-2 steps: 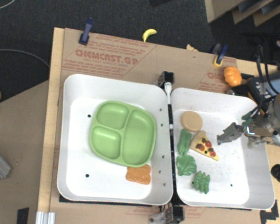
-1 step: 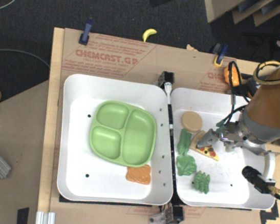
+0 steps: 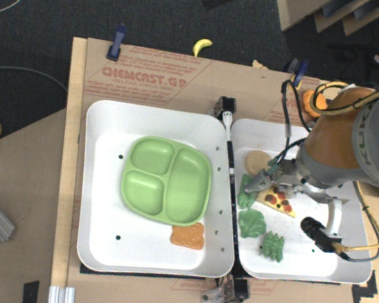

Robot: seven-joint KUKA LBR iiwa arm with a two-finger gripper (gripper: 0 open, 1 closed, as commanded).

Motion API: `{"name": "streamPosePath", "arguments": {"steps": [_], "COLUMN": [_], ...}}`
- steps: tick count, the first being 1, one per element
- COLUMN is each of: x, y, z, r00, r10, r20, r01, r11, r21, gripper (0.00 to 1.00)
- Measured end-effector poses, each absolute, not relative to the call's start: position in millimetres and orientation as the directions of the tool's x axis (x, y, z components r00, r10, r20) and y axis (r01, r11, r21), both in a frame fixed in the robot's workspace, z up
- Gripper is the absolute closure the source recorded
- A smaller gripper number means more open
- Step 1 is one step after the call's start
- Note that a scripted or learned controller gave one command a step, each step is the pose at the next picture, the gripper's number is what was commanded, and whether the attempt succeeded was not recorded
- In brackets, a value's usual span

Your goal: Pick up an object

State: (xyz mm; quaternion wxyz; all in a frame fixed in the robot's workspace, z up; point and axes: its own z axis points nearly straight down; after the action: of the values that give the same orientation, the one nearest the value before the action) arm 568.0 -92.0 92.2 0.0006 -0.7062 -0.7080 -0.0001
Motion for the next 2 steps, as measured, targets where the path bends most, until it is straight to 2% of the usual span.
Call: {"name": "streamPosePath", "arguments": {"steps": [1,2], "x": [580.4,646.7], "y": [-95.7,-137.8], "z": [88.6,88.2], "r00": [0.000,-0.002], "r10": [1.000,1.000], "r20": [0.000,-0.003], "r01": [1.000,1.000], "r11": [0.000,0.002], "r21": [0.007,0.010], "gripper": [0.00,0.00]}}
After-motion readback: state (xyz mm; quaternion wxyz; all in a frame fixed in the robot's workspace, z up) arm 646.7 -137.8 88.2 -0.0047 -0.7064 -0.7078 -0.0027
